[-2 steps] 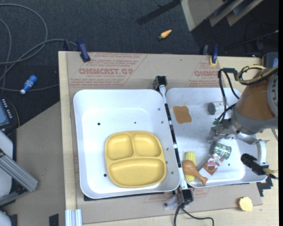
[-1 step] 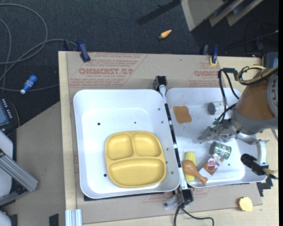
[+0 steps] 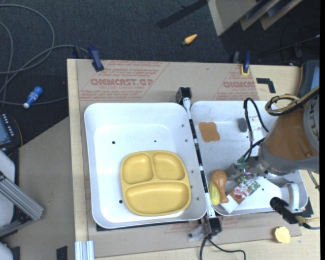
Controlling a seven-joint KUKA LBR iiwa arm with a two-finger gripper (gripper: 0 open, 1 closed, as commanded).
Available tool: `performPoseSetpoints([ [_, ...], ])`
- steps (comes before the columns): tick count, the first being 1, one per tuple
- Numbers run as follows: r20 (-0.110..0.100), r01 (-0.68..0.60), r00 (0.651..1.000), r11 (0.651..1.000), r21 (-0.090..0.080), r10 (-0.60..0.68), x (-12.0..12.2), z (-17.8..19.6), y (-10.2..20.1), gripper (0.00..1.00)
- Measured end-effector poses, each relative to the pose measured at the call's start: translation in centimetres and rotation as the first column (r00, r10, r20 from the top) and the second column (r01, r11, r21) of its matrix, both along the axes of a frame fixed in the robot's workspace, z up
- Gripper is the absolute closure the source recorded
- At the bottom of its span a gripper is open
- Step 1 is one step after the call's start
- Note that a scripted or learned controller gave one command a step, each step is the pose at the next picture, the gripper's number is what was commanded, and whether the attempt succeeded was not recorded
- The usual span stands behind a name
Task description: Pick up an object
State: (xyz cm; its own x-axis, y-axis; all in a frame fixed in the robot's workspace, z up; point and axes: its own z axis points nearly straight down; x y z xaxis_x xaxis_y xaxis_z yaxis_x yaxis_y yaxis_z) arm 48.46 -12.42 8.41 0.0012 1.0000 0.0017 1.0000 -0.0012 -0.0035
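Bench (image 3: pixel 127 76): light wood top under a brown printed cardboard sheet with red lettering. Blue clamps at 11 o'clock (image 3: pixel 94 57) and 1 o'clock (image 3: pixel 246 63) pin the sheet's far edge. Floor (image 3: pixel 101 25): dark carpet, with grey cables (image 3: pixel 30 30) looping at 10 o'clock. Small blue-and-white bottle (image 3: pixel 33 96) lies on the floor at 9 o'clock. Small orange item (image 3: pixel 190 38) on the floor at 12 o'clock. Beige furniture (image 3: pixel 254 15) at 1 o'clock. Aluminium rail (image 3: pixel 20 195) at 8 o'clock. Lighting even, shadows soft.
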Motion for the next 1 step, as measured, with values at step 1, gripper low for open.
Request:
performPoseSetpoints([
  [1,0.005,-0.002,1.0,1.0,-0.003,0.002,0.56,0.06,2.26,0.0],
])
